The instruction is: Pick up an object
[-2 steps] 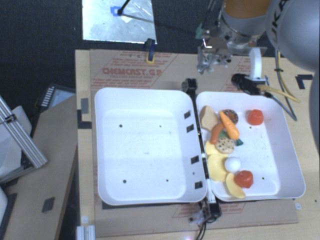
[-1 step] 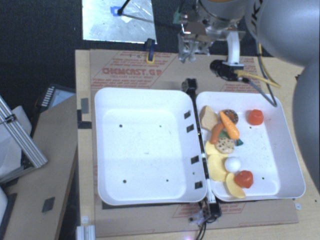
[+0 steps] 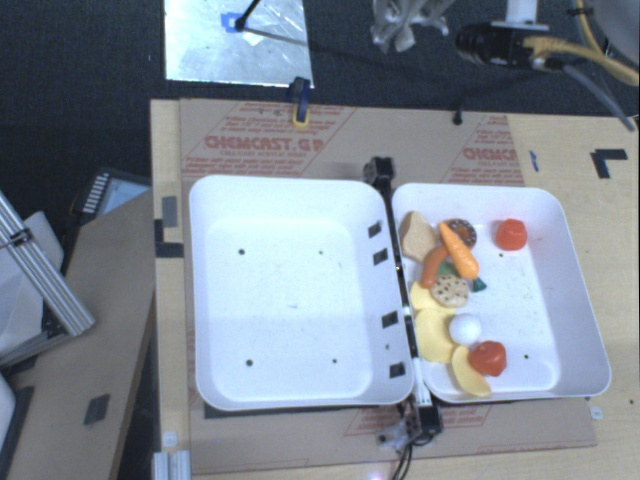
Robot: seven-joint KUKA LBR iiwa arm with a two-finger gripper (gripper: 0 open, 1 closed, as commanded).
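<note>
The right bin (image 3: pixel 560 268) holds a cluster of toy foods along its left side. Among them are a bread slice (image 3: pixel 417 236), an orange carrot (image 3: pixel 460 251), a dark round donut (image 3: pixel 461 227), a speckled cookie (image 3: pixel 450 290) and a white egg (image 3: pixel 464 329). Yellow pieces (image 3: pixel 433 334) lie near a red item (image 3: pixel 488 357). A red tomato (image 3: pixel 511 234) sits apart, toward the bin's back right. My gripper (image 3: pixel 404 23) hangs high at the top of the view, well beyond the bins and away from every object, with nothing seen in it.
The left bin (image 3: pixel 290 288) lies beside the right one, joined by black clips (image 3: pixel 385 258). A shiny metal sheet (image 3: pixel 237 26) lies at the back left, and a blue and yellow clamp (image 3: pixel 299 103) sits on the board's back edge. Cables (image 3: pixel 560 53) run at the top right. An aluminium rail (image 3: pixel 40 278) stands on the left.
</note>
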